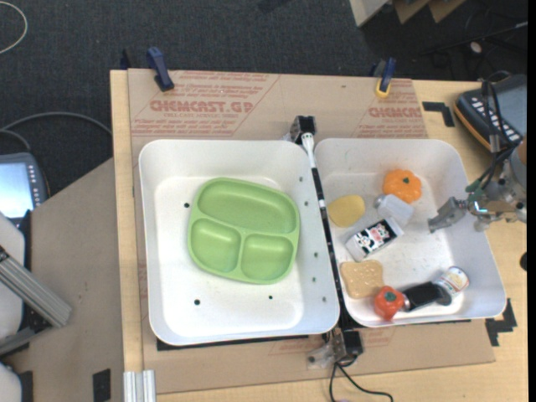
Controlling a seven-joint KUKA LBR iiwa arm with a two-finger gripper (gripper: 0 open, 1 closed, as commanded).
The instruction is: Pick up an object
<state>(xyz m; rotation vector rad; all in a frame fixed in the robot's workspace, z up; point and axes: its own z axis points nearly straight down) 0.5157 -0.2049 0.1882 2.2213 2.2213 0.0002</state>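
Tomato, glossy red with a green top, lies at the right bin's near edge, touching a black-handled tool with a shiny metal end. Just behind sit a rough tan cracker, a black-and-white carton with printed sides, a smooth pale yellow lump, a grey-white block and a ribbed orange pumpkin toward the far edge. A green three-part plate, matt plastic, rests in the left bin. Nothing looks picked yet: every object lies in a bin. The gripper hangs at the right bin's right edge, nothing visible in it; whether it is released or clenched I cannot tell. Choosing, grasping and lifting remain.
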